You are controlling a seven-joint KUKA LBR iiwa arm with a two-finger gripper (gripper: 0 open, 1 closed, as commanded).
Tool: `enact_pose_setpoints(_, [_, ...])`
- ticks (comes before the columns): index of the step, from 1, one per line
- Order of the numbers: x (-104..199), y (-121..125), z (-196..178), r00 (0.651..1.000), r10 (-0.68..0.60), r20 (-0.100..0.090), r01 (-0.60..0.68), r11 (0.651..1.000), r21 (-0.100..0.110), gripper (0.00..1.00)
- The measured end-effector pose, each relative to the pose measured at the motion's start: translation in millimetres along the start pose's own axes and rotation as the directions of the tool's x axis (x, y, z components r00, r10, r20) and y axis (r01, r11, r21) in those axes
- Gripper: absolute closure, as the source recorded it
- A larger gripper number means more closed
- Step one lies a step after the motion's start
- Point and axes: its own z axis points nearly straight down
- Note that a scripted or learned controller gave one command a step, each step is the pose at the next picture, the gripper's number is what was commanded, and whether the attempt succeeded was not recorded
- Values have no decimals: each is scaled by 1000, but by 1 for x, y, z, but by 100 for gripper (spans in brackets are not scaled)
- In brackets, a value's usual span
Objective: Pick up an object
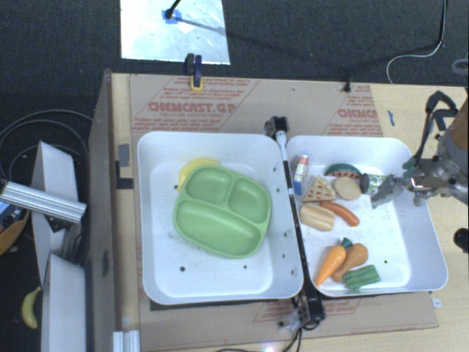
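The right bin [421,259] holds several toy foods. A watermelon slice [343,171], a beige round piece [347,188] and a tan wedge [319,190] lie near its back. A hot dog bun [316,216] and a red sausage [341,213] lie in the middle. Two carrots [331,262] [355,255] and a green vegetable [361,276] sit at the front. A small white bottle [300,173] lies by the left wall. My gripper [381,190] reaches in from the right, low over the bin, just right of the beige piece and the watermelon slice.
The left bin [165,270] holds a green divided tray [223,211] lying over a yellow item [192,167]. A black clamp [277,127] sits where the two bins meet at the back. Cardboard lines the bench under both bins.
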Motion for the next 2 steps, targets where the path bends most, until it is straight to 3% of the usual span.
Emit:
enact_pose_setpoints(1, [6,100,82,1000,-4,-1,4,1000,2,0])
enact_pose_setpoints(2, [23,137,204,1000,-4,3,4,1000,-6,0])
